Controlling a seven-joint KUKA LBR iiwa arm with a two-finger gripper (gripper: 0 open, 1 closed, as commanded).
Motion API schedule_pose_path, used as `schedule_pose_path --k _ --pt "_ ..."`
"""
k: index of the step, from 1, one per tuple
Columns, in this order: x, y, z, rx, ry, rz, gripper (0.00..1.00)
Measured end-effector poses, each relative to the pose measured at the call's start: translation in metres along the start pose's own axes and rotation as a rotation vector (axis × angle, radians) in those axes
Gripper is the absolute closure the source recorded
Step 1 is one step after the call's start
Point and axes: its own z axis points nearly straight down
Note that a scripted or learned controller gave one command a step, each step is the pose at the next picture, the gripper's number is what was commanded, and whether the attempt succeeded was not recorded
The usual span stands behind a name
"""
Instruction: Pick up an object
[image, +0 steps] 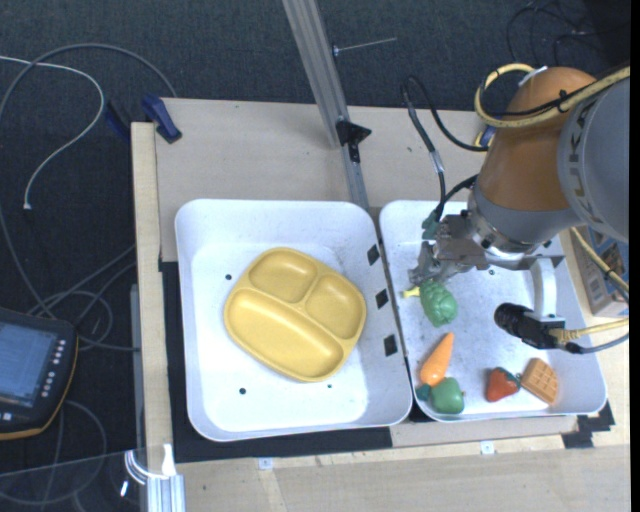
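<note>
Yellow plastic, glossy and moulded into three compartments, the plate (295, 313) sits in the left bin (200, 240). Right of it, in the right bin (590, 385), the gripper (432, 262) hangs at the bin's far left part, and the green broccoli (438, 302), knobbly and rounded, lies just nearer than its tips, touching or almost touching. I cannot tell whether the jaws are parted or closed; the wrist hides them. Nearer still lies a smooth orange carrot (436, 358), long axis slanting from far right to near left, its tip by a green pepper (447, 395). Further right sit a red strawberry (501, 383) and a ridged tan waffle (540, 380). The broccoli looks the likeliest target, being closest.
</note>
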Motion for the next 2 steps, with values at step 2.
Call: schedule_pose_path --k 2 --pt "0.089 0.049 0.004 0.000 0.000 0.000 1.00"
